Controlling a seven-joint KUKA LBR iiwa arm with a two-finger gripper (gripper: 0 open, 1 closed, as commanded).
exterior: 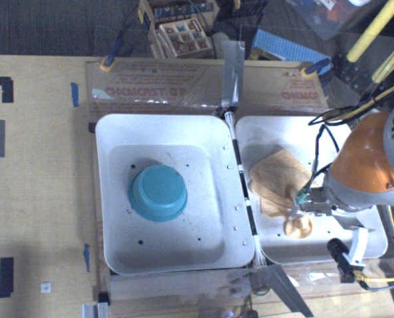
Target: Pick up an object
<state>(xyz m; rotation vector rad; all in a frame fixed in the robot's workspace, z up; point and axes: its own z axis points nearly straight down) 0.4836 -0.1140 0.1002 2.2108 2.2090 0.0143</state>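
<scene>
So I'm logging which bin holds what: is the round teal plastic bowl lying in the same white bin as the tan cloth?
No, the teal bowl sits in the left bin, the tan cloth in the right bin.

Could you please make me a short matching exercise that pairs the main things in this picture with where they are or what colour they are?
Things:
1. blue bowl
2. tan cloth
3. gripper
4. orange band

Descriptions:
A. lies in the right bin
B. wraps the arm above the wrist
C. sits upside down in the left bin
D. is low over the lower edge of the cloth

Pairs: 1-C, 2-A, 3-D, 4-B
</scene>
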